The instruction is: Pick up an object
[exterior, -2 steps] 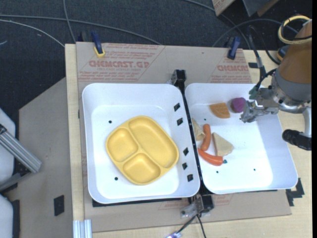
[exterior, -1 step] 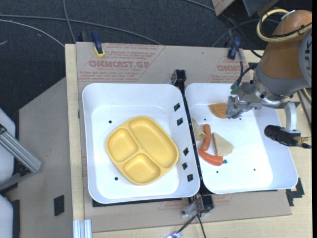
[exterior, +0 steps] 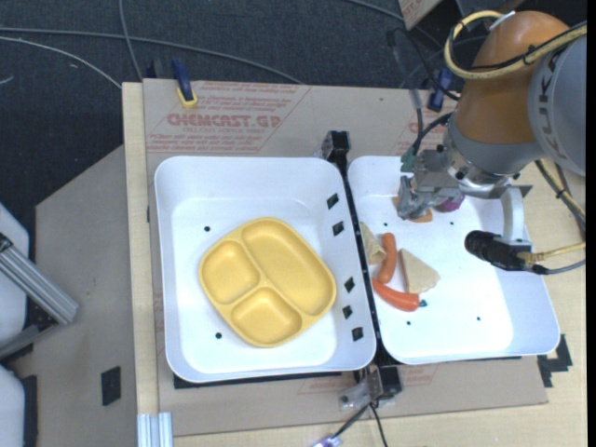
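1. The gripper (exterior: 416, 205) is seen low in the right bin (exterior: 484, 329), upper right of frame; whether it is spread or closed cannot be told.
2. Small orange (exterior: 422, 217) and purple (exterior: 451, 203) items lie under it and could be pushed aside.
3. The carrots (exterior: 388, 256) and wedge (exterior: 417, 273) lie nearby, toward frame centre.

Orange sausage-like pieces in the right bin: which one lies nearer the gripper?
The upper piece, running up-down, lies nearer the gripper. The other piece lies slantwise below it, towards the bin's front.

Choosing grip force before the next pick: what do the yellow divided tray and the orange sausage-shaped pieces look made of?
Yellow tray: likely molded plastic, going by its uniform colour, soft sheen and rounded compartments. Orange pieces: probably plastic or rubber toy food, smooth and slightly glossy; hardness can't be judged.
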Available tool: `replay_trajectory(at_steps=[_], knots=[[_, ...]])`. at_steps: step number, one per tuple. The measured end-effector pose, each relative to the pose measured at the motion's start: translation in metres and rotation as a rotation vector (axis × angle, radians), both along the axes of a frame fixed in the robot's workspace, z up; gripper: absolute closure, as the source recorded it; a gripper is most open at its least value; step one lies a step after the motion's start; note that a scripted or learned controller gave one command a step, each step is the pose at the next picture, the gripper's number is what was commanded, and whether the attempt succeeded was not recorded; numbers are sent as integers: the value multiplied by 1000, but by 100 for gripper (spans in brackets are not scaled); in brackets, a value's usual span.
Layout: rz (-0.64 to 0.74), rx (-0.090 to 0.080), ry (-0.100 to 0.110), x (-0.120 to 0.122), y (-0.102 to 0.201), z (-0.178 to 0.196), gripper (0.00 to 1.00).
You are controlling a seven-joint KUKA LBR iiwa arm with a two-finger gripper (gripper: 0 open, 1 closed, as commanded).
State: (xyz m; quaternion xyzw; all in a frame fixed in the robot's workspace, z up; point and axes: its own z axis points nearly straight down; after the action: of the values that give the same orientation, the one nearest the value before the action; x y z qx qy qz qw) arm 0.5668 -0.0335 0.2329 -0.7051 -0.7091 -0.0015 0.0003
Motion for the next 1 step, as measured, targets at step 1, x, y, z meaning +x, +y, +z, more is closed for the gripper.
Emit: replay_trajectory(at_steps=[1], knots=[[0,0,0,7,48,4,100]])
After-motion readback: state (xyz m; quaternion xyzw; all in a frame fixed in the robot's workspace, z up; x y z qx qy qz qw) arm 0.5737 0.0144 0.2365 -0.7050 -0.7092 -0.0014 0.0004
